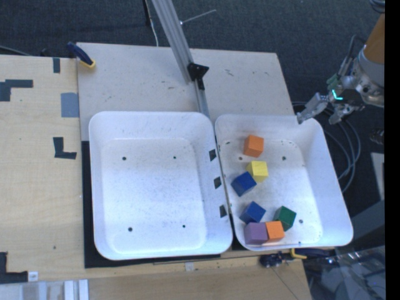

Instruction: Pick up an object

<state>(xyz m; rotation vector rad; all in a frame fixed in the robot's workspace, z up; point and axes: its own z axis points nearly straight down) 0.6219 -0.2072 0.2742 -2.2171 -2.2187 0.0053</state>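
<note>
The right bin holds several small cubes. An orange cube lies nearest the back, with a yellow cube and a blue cube just in front of it. Near the front wall sit a second blue cube, a green cube, a purple cube and a smaller orange cube, the last two touching. My gripper hangs above the bin's back right corner, outside its rim, well away from every cube. Its fingers are spread open with nothing between them.
The left bin adjoins the right one. A slanted aluminium bar runs down to the bins' shared back edge. A blue and yellow tool lies at the bench's back left. Cables hang right of the right bin.
</note>
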